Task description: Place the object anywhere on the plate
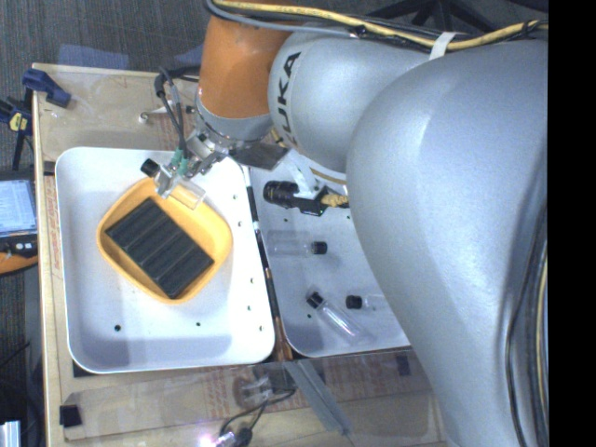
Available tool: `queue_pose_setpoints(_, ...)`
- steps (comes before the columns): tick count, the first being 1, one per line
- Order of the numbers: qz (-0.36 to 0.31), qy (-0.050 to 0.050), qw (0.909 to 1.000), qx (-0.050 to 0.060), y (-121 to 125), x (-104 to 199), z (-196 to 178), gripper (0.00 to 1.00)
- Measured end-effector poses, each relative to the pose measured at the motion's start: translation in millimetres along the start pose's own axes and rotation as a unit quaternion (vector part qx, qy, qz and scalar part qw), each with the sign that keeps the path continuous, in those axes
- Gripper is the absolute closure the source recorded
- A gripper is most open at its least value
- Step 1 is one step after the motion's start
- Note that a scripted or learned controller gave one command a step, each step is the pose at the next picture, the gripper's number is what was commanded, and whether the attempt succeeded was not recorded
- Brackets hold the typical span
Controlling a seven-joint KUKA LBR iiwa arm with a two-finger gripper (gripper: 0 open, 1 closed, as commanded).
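Entry: tool (177,170) over far rim of yellow plate (222,238) in left bin (84,324); grip cannot be told. Object: possibly clear piece (191,194) at tool tip. Risk: release at rim, piece sliding off into bin.

The gripper (175,175) hangs over the far part of the left bin (74,324), above the far corner of the plate (219,236). The plate lies in that bin, reaching from beneath the gripper toward the near side, set cornerwise to the bin's walls. On the plate, nearer than the gripper and inside the rim, lies a ribbed slab (158,245). The right bin (293,277) stands just beside the left one, to the view's right of the gripper. In it, well apart from the gripper and nearer, lie a small tube (328,313), a small block (354,302) beside it, and another small block (318,247) farther back. Both bins rest on the bench (140,394).
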State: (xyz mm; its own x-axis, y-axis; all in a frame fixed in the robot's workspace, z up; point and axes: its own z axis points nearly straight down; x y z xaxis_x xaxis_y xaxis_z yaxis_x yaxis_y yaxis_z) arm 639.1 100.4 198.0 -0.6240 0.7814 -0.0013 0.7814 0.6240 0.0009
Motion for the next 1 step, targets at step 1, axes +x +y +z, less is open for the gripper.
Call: queue_pose_setpoints(1, -0.073, 0.001, 0.9974, 0.001, 8.6, 29.1, 18.5, 1.0)
